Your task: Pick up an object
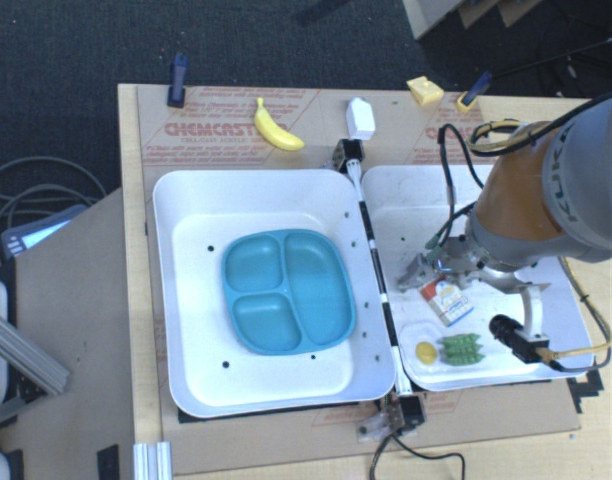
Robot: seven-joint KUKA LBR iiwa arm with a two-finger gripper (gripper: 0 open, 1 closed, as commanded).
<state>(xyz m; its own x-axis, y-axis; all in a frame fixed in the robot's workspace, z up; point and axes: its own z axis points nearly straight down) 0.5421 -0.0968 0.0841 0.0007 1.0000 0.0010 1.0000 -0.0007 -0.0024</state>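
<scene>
Small carton [449,302]: white box with red and orange print, lying tilted in the right bin [406,193], beside 1 green toy [461,349] and 1 yellow piece [426,352]. End effector [423,270]: low over the bin, touching or just above the carton; opening cannot be told. Left bin [181,268]: 1 blue 3-compartment plate [287,290].

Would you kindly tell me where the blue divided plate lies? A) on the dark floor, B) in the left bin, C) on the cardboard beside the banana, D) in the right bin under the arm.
B: the blue divided plate lies flat in the left bin, apart from the banana on the cardboard behind it.
</scene>
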